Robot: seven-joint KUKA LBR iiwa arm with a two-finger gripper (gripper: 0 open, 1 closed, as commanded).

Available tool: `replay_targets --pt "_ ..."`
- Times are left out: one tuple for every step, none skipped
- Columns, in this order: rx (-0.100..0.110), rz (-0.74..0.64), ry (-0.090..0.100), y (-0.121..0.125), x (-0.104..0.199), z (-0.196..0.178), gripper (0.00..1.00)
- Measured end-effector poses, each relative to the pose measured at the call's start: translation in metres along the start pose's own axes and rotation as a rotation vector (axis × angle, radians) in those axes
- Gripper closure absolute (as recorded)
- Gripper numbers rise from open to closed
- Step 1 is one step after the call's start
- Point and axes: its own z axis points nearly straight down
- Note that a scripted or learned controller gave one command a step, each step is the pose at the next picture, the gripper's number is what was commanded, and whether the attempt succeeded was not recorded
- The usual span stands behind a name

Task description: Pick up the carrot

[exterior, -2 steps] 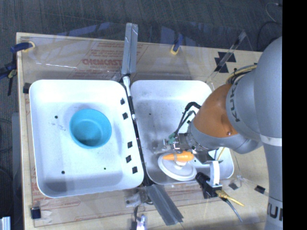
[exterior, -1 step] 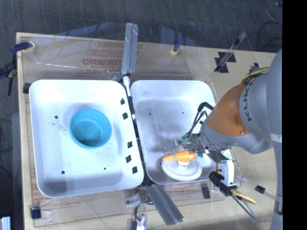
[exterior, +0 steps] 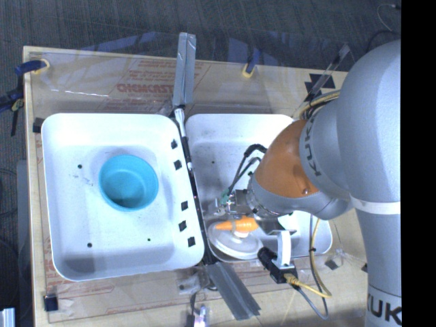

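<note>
An orange carrot lies on a pale plate at the front of the right bin. The arm's wrist, with its orange band, hangs directly above it and covers the carrot's far end. My gripper sits just over the carrot, mostly hidden under the wrist.
A blue bowl stands in the left bin. A divider with black clips runs between the two bins. Cables trail from the wrist past the right bin's front edge.
</note>
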Motion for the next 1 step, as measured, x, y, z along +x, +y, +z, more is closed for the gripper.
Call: replay_targets --pt "0.001 0.062 0.004 0.0061 -0.0512 -0.0005 0.00"
